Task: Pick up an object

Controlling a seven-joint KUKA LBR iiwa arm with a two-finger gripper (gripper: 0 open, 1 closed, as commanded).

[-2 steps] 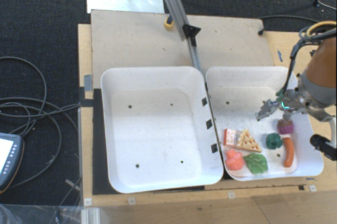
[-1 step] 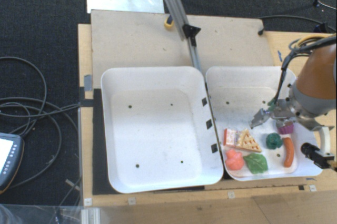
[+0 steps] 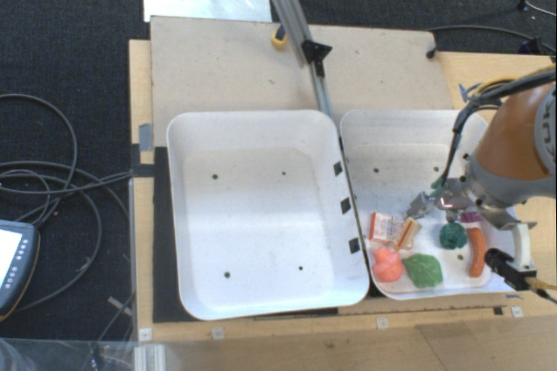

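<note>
**Objects all lie in the right bin; nothing lifted that I can confirm**

Objects for this pick sit bunched in the near part of the right bin (image 3: 392, 143), and from my remote seat I judge the task barely begun: nothing shows clear of the bin floor, so the grasp and the lift are both left to do.

Going by size, the arm (image 3: 513, 156) reaches in from the right and hangs over the right bin's near right part. The left bin (image 3: 252, 151) lies just beside it, their walls touching along the middle. The gripper (image 3: 432, 202) is low over the heap, just far of the toys. I cannot tell whether its fingers are open or closed; they read as a small grey tangle against the white, and I see nothing between them.

Among the objects, a green leafy toy (image 3: 424, 270) lies nearest, touching a pink-orange rounded toy (image 3: 387, 264) on its left. An orange-and-white packet (image 3: 383, 227) and a tan block (image 3: 407, 232) lie just far of those. An orange carrot-like toy (image 3: 476, 251) and a dark green lump (image 3: 452, 234) rest to the right, near the wrist.

Hard to make out: the wrist covers the bin's right wall and may hide more objects. The arm is cut off at the right edge.
</note>
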